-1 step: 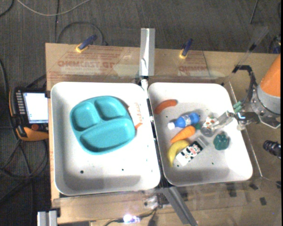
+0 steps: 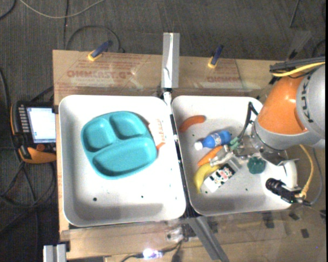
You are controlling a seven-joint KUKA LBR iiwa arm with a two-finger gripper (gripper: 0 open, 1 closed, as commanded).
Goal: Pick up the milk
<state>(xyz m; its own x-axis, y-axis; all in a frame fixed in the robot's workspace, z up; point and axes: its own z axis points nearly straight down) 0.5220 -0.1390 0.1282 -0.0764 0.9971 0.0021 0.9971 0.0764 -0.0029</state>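
The milk [image 2: 220,177] is a small white carton with dark print. It lies on its side in the lower middle of the right bin [image 2: 262,198], touching the right side of a yellow banana [image 2: 202,174]. My gripper [image 2: 232,150] reaches in from the right and hovers just above and right of the carton, over the orange carrot's [image 2: 210,156] end. The grey arm with its orange band [image 2: 281,113] covers the bin's right part. Nothing shows between the gripper's tips.
A blue bottle [image 2: 214,140] with a white cap and a reddish sausage [image 2: 192,121] lie further back in the right bin. A teal round thing [image 2: 256,165] sits under the wrist. The left bin [image 2: 76,201] holds a teal divided plate [image 2: 119,143] and a small orange item [image 2: 159,134].
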